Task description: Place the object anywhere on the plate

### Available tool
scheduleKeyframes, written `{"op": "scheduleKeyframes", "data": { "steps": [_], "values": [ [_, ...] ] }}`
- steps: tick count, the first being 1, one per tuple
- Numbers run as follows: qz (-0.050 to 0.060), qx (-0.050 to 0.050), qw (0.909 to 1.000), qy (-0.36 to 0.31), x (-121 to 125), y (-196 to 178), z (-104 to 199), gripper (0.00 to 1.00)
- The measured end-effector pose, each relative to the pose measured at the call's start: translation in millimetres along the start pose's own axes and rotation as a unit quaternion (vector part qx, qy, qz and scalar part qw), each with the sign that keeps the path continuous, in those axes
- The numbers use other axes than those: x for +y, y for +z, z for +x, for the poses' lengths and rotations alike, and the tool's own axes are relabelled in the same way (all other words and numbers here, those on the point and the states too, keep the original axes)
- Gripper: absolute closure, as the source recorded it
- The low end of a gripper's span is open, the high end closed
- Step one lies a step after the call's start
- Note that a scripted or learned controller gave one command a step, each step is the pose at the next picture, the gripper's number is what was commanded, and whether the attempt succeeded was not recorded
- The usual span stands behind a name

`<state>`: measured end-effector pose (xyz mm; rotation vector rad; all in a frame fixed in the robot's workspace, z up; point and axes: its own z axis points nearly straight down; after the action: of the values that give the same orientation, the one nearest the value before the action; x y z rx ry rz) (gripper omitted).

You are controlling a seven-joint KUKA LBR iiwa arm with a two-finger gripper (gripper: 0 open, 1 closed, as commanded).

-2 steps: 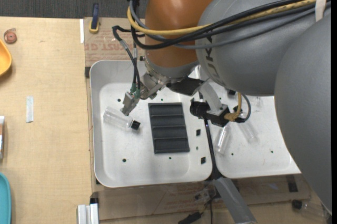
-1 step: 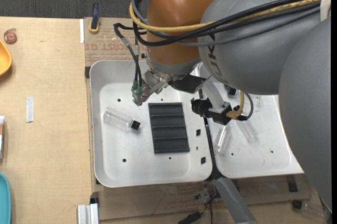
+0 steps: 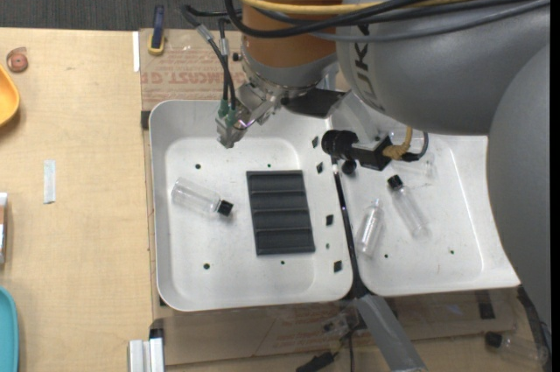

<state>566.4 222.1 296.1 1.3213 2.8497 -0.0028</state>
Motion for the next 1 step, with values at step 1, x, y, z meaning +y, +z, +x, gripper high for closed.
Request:
{"op": "scheduleKeyframes", "data": {
  "steps": [1],
  "values": [
    [-0.001,0.000,0.9820,-0.189,10.4,4.0,-11.8,1.00]
  ]
}}
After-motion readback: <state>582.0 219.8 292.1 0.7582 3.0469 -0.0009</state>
